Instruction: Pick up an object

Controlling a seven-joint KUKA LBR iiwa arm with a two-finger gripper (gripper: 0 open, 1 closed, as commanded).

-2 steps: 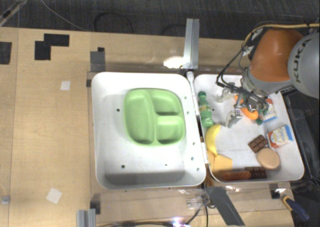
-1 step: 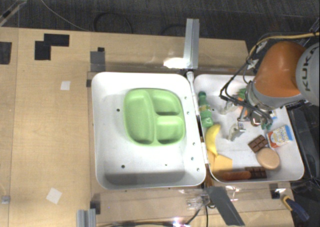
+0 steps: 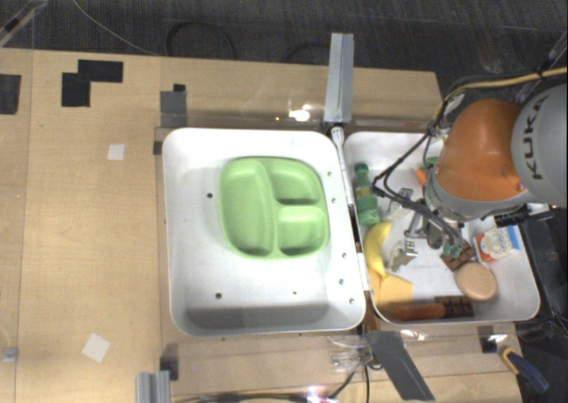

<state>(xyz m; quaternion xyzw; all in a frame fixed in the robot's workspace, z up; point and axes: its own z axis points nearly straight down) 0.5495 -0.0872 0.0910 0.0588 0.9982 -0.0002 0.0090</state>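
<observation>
Camera view, from above at a slant. Two white bins side by side on the wooden surface (image 3: 80, 241). Left bin (image 3: 191, 295): one green divided tray (image 3: 271, 206), flat, near the centre. Right bin (image 3: 524, 290): green bottle (image 3: 364, 193) along the left wall, yellow banana (image 3: 377, 246) below it, orange wedge (image 3: 395, 288) just beside the banana, dark brown bar (image 3: 430, 309) along the near wall, tan round object (image 3: 477, 283), small white carton (image 3: 497, 241) near the right wall. Arm (image 3: 484, 153) over the right bin, orange band uppermost. Hand (image 3: 417, 246) low in the bin, just right of the banana. Hand state: cannot tell. Nothing seen between its fingers.
</observation>
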